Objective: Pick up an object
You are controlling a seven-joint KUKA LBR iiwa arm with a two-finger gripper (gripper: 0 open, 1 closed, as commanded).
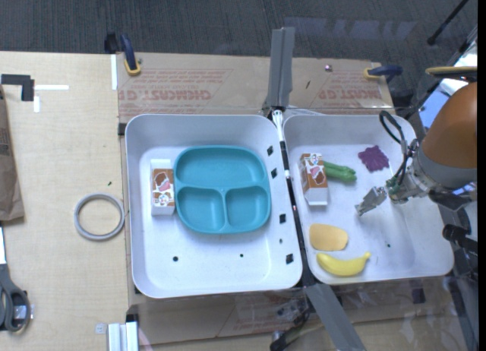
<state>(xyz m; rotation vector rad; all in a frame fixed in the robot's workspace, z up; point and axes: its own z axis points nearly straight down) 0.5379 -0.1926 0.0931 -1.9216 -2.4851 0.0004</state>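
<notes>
Wooden bench (61, 152); cardboard (197, 87); dark carpet (190, 0) beyond

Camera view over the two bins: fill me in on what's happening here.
A grey KUKA arm with an orange band reaches into the right white bin, its two-finger gripper low over bare floor between a purple toy grape bunch, a green toy pepper, a small carton, an orange slice-shaped toy and a yellow toy banana. Nothing is between its fingers.

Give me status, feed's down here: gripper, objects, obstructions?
Gripper low in right bin, nothing between its fingers. Banana, purple toy, carton all loose. Nothing in the way.
</notes>
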